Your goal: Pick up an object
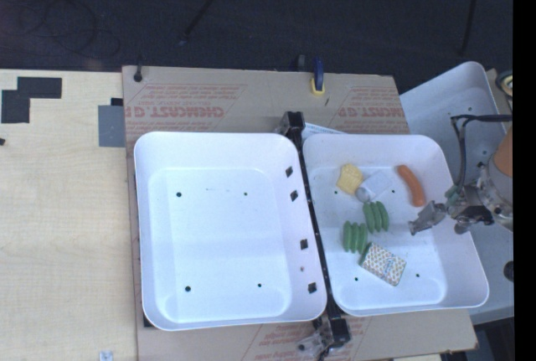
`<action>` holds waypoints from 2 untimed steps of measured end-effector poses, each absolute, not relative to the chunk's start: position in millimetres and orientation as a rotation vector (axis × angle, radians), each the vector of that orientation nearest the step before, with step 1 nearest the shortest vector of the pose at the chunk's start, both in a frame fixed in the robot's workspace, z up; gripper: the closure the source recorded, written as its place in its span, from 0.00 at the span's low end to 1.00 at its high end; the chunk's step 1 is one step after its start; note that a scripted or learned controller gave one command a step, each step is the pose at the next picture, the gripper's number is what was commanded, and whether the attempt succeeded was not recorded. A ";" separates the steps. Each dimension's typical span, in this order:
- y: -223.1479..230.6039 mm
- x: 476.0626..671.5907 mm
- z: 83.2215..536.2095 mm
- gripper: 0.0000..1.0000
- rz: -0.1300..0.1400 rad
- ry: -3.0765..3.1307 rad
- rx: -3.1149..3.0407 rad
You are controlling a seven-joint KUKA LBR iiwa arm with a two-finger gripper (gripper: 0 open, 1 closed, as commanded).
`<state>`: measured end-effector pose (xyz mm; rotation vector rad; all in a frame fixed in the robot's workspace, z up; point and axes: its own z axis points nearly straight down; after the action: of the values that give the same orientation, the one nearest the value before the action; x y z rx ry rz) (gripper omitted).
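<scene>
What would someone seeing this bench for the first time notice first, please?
Probably the small cluster of coloured things in the right bin: a yellow block, an orange sausage-shaped piece, two green pieces and a patterned packet. Next, the gripper reaching in over that bin's right rim, and the left bin beside it.

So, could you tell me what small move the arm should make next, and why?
Probably a short shift left. The gripper sits over the right bin's right side with nothing visibly between its fingers, and the orange sausage and green pods lie just left of it.
</scene>
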<state>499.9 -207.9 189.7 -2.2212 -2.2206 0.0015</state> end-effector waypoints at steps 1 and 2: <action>-213.0 565.8 87.7 0.00 -0.007 -2.221 -2.218; -214.0 568.5 107.1 1.00 -0.020 -2.228 -2.226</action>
<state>568.5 -214.0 107.1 -2.2262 -2.2279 -0.0200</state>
